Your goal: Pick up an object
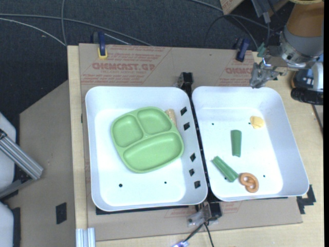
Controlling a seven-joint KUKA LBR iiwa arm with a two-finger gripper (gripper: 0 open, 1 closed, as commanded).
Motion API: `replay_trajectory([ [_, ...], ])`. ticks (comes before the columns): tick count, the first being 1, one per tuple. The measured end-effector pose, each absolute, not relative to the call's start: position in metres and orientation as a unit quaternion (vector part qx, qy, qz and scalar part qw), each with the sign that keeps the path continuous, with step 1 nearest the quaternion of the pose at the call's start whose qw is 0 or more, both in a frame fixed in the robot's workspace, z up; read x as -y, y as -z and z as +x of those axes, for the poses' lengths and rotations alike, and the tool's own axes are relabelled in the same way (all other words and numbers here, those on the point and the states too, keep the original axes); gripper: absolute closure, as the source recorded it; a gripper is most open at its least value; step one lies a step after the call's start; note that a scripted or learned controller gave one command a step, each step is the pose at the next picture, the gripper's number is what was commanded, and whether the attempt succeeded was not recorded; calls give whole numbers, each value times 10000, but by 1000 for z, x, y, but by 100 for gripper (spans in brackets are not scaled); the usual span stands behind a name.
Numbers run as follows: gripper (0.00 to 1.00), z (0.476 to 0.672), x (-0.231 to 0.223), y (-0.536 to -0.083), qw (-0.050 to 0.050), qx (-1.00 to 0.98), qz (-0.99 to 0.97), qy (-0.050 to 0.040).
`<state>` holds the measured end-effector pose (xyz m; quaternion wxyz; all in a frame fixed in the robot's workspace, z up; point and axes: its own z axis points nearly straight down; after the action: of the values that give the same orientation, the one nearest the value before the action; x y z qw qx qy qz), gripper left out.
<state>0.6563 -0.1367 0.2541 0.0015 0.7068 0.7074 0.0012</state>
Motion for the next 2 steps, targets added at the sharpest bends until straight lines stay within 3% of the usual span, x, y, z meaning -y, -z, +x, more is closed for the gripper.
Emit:
replay_trajectory([
  [1,100,652,89,-244,-13,-7084,7058,3],
  [2,100,663,39,-237,-3,-7087,7055,-5],
])
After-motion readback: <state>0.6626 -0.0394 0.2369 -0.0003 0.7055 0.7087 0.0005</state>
